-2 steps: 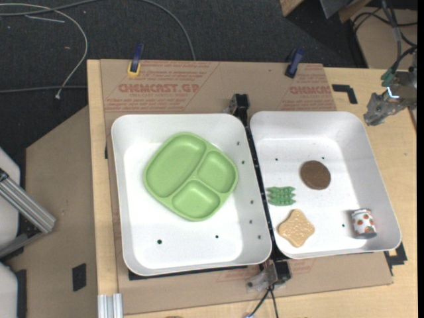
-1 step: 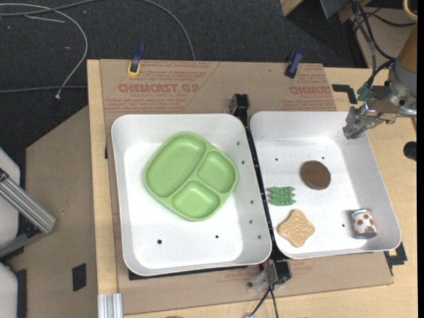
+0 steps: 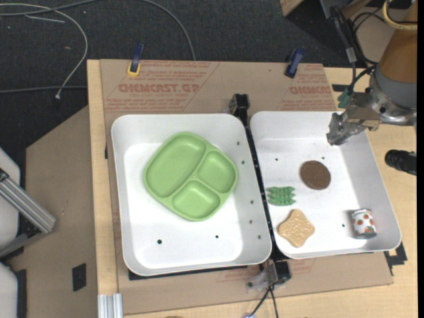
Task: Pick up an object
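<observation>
Over the far edge of the right-hand shallow white bin (image 3: 377, 177), the grey two-finger gripper (image 3: 336, 136) is hovering; whether its fingers are parted cannot be told. Below it are lying a round brown cookie (image 3: 315, 175), a green pea pod (image 3: 279, 195), a tan waffle-shaped cracker (image 3: 295, 228) and a small white can (image 3: 362, 222). A green divided plate (image 3: 191, 175) is sitting in the left bin (image 3: 129, 144).

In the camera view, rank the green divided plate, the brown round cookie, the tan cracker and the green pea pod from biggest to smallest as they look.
1. green divided plate, largest by far
2. tan cracker and brown round cookie: too close to rank
3. green pea pod, smallest
</observation>
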